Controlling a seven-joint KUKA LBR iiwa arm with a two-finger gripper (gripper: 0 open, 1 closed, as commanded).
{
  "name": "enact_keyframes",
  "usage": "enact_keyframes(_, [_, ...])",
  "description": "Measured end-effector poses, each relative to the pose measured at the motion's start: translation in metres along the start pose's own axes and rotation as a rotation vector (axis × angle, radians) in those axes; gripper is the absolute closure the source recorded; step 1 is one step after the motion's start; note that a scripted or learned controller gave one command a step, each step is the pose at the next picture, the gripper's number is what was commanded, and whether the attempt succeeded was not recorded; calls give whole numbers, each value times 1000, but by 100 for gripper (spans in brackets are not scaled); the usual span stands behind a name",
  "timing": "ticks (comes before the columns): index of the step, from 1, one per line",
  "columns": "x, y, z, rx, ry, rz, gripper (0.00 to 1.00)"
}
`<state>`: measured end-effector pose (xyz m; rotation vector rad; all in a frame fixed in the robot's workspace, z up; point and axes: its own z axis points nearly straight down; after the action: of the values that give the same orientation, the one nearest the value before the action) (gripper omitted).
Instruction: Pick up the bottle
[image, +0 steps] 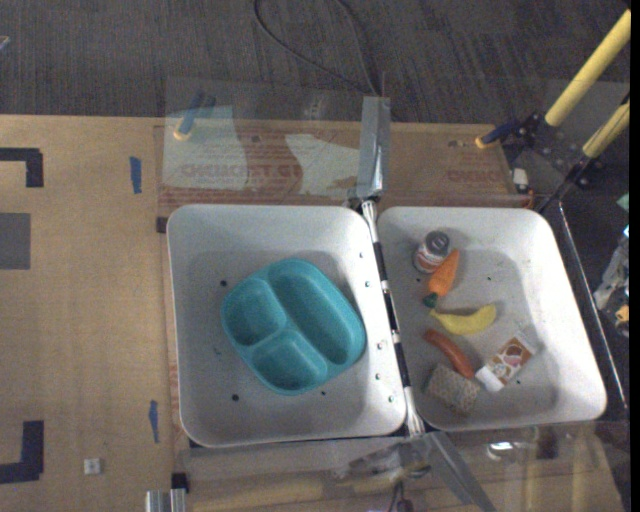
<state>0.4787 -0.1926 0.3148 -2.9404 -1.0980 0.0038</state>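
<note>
Two shallow white bins side by side on the tan bench (80, 330). In the left bin (200, 250), a teal divided plate (293, 325) with three compartments, lying flat near the middle and turned at a slant.

In the right bin (560, 300), a cluster of small things:
- Toward the far left corner, close to the wall shared with the other bin, the bottle (435, 250): apparently upright, seen from above, with a grey round top and a red and white body.
- Just beside it on the near side, touching or almost touching, a toy carrot (446, 273), orange, tilted, green end pointing toward the near left.
- Nearer the camera, a yellow banana (466, 320), curved, lying flat.
- Below that, a red sausage-like piece (448, 350), set diagonally.
- At its lower end, a speckled tan lump (452, 389), too blurred to name.
- Just right of the lump, a small labelled carton (512, 358) with a white cap, lying on its side.

Beyond the bins, a clear plastic sheet (260, 140) over the bench. At the upper right, yellow rods (590, 70) on a dark fitting. Along the left of the bench, strips of blue tape (135, 175) and black corner marks (25, 165).

State of the hand: impossible to tell.
</note>
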Motion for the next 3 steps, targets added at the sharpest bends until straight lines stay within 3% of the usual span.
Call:
enact_keyframes(1, [4,8,17,-2,1,515,100])
enact_keyframes(2, [-10,33,42,1,0,514,100])
enact_keyframes(3, [16,53,8,-5,1,101,100])
